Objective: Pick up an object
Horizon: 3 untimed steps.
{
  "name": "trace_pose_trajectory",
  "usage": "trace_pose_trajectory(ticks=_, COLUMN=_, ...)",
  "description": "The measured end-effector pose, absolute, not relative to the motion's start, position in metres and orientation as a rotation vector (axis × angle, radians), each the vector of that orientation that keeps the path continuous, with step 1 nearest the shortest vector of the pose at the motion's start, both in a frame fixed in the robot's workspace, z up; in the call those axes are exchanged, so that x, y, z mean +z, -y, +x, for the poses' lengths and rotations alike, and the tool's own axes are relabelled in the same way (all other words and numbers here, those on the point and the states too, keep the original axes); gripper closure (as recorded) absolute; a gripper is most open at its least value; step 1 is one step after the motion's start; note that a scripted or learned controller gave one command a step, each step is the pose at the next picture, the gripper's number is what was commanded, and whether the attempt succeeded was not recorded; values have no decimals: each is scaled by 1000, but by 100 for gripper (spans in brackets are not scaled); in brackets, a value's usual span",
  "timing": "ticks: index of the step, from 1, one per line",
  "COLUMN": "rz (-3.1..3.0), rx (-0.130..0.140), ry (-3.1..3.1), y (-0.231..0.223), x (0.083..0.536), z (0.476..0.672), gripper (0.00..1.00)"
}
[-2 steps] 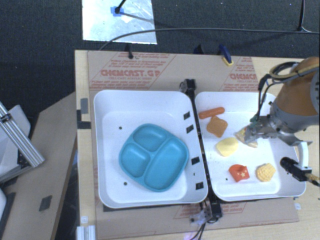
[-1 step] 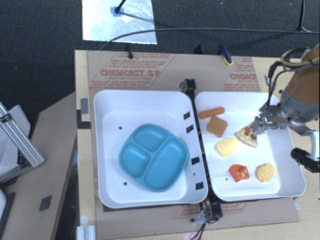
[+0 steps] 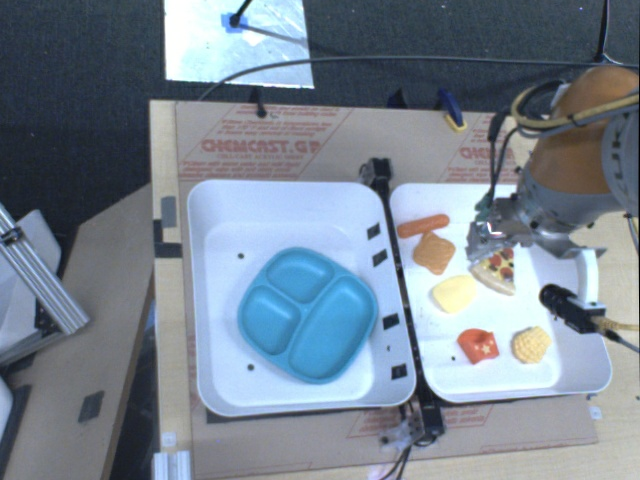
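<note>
Brown bench board (image 3: 300, 143) printed with red lettering, set against dark floor, bearing two shallow white bins side by side. Nearest the camera in the right bin (image 3: 580, 373): a red block (image 3: 479, 345) with a pale mark on top and, just beside it on the right, a knobbly yellow corn piece (image 3: 531, 344). A little farther in, a pale yellow wedge (image 3: 454, 293), and beyond that a round tan cookie-like piece (image 3: 435, 254) touching or nearly touching an orange sausage shape (image 3: 423, 226) at the far side. Right of the cookie, a pizza slice (image 3: 495, 270) with red and dark toppings, lying flat on the bin floor. Directly above the slice's far edge, the gripper (image 3: 489, 236), descending from the grey arm with its orange band at the right. Fingers hidden against the metal body, so opening impossible to judge; the slice lying just below and toward the camera from the tip, possibly touching, not visibly clasped. In the left bin (image 3: 215, 218), a blue three-compartment plate (image 3: 308, 314), tilted diagonally in the middle of the floor. Farthest back, a silvery sheet (image 3: 238, 28) on the floor with a blue tag and a dark cable across it.
</note>
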<state>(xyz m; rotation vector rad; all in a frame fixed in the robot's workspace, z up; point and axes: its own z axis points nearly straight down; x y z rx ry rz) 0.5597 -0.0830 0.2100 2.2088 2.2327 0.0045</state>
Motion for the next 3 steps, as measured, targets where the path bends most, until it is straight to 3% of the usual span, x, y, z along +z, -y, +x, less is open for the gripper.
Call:
trace_pose_trajectory(ticks=2, rz=2209, rx=5, ry=-2233, y=-32, x=216, z=577, gripper=100)
trace_pose_trajectory(ticks=3, rz=2211, rx=3, ry=-2230, y=-77, x=212, z=577, gripper=100)
